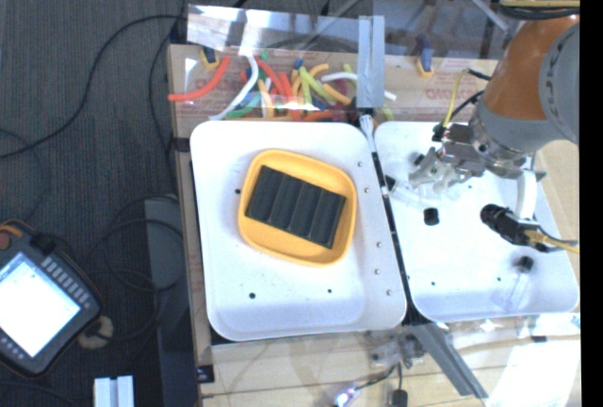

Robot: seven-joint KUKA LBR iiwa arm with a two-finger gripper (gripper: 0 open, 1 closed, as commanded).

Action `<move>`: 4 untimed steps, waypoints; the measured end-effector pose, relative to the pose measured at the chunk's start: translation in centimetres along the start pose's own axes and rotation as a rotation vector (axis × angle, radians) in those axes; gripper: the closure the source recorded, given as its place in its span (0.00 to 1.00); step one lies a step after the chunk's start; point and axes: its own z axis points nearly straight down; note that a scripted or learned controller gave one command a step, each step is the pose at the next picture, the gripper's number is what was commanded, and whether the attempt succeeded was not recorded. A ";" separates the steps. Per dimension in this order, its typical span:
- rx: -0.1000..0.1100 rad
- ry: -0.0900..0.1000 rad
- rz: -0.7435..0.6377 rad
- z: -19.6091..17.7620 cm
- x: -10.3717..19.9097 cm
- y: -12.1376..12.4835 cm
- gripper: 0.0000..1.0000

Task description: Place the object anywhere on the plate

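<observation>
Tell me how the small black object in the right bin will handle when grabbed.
The black object looks tiny and compact, so probably light and stiff. Being so small beside the end effector, it may slip or skid on the smooth white bin if nudged. Its shape is too small to judge rolling.

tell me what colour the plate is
Yellow-orange plate with a dark ribbed centre, seen in the camera view.

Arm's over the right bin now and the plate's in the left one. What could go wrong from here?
1. The gripper hangs over the right bin near a small black object; a grasp could miss something so small.
2. The yellow plate sits across the raised rims between the bins, so a low carry might clip them.
</observation>
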 end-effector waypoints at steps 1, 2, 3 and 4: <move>0.001 0.000 -0.143 0.5 7.1 0.4 1.00; 0.000 0.000 -0.257 0.5 12.5 -2.3 1.00; -0.001 -0.002 -0.458 0.5 16.2 -0.1 1.00; -0.001 -0.002 -0.458 0.5 16.2 -0.1 0.00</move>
